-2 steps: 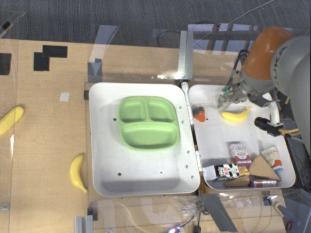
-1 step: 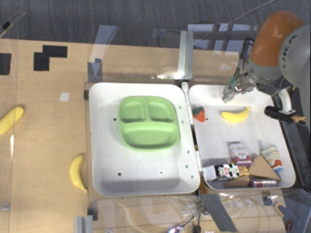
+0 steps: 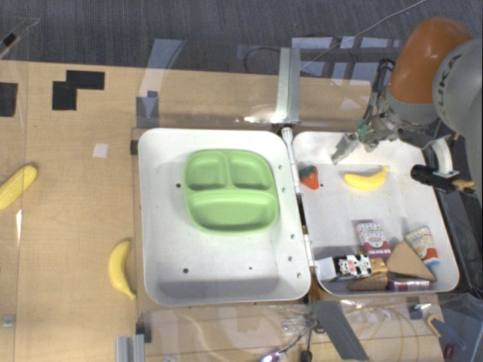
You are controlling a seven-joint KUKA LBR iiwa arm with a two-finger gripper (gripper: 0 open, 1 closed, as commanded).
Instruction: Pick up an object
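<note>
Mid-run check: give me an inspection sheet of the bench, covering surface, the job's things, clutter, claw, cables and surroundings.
Surface: wooden bench bearing left bin and right bin, side by side.
Job's things: in the right bin, a banana, a strawberry, and small boxes and packets along its near edge.
Clutter: green divided plate in the left bin; second banana and corn cob on the bench.
Claw: claw over the right bin's far edge, beside the banana; nothing seen between its fingers.
Cables: wires below the bins; a thin cable on the floor.
Surroundings: grey carpet.
</note>
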